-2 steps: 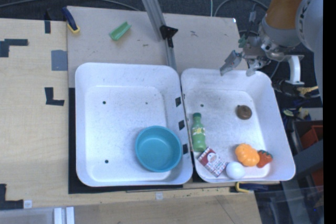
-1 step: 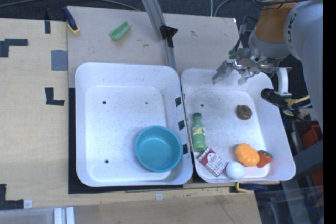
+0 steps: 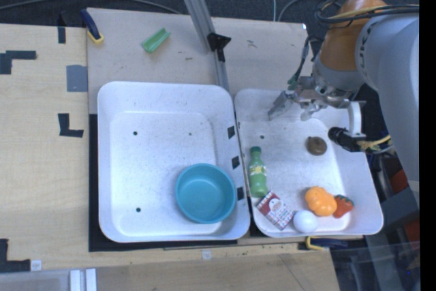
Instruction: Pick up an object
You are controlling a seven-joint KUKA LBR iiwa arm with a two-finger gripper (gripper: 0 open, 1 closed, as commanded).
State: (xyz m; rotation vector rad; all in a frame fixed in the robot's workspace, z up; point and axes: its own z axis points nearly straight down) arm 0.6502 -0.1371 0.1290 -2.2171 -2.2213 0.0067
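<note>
Over the far end of the right bin, in the camera view, your claw hangs with its two fingers spread apart and nothing between them. The brown lump is the nearest thing to it, lying on the bin floor nearer the camera than the claw and a little toward the arm's side, apart from everything else. The green bottle lies farther off, its long axis running toward the camera. The orange fruit, the white ball and the red-and-white packet crowd the near corner. I judge the lump your easiest reach.
</note>
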